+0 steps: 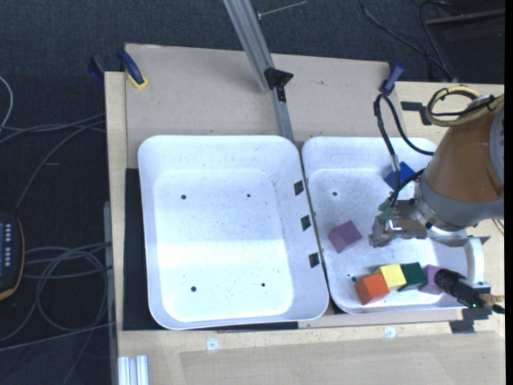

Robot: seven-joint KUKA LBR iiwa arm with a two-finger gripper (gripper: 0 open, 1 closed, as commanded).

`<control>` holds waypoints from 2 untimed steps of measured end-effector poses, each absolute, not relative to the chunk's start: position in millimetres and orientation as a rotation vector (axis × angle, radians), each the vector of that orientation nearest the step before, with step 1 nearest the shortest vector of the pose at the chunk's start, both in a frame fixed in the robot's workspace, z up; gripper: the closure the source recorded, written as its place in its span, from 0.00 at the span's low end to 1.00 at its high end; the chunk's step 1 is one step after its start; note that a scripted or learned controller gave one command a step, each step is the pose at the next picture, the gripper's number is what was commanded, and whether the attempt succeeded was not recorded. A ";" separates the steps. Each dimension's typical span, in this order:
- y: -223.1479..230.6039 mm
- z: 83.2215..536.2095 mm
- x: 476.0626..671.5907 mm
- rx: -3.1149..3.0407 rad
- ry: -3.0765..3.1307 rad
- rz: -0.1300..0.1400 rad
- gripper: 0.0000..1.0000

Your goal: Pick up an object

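Left bin (160, 215): white, on the counter (208, 95), touching the right bin.
Right bin (321, 159): holds every block.
Purple block (345, 235): mid bin, lying alone, just left of the gripper.
Orange block (372, 287): near edge, touching the yellow block (393, 276); green block (413, 273) next right.
Gripper (386, 229): low over the right bin; open or closed, cannot tell.

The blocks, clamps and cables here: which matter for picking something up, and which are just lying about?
For the job:
gripper
purple block
orange block
yellow block
green block
right bin

Just there:
left bin
blue clamps
metal pole
floor cables
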State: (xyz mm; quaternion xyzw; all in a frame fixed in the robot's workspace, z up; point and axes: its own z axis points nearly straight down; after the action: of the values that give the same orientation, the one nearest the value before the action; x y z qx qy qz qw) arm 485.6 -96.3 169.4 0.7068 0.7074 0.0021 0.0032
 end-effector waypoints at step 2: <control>-96.8 256.1 483.6 2.216 2.220 0.006 1.00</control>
State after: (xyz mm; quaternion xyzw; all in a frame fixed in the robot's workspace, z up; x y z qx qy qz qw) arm 483.6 -96.8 256.1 0.7064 0.7078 0.0020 0.0026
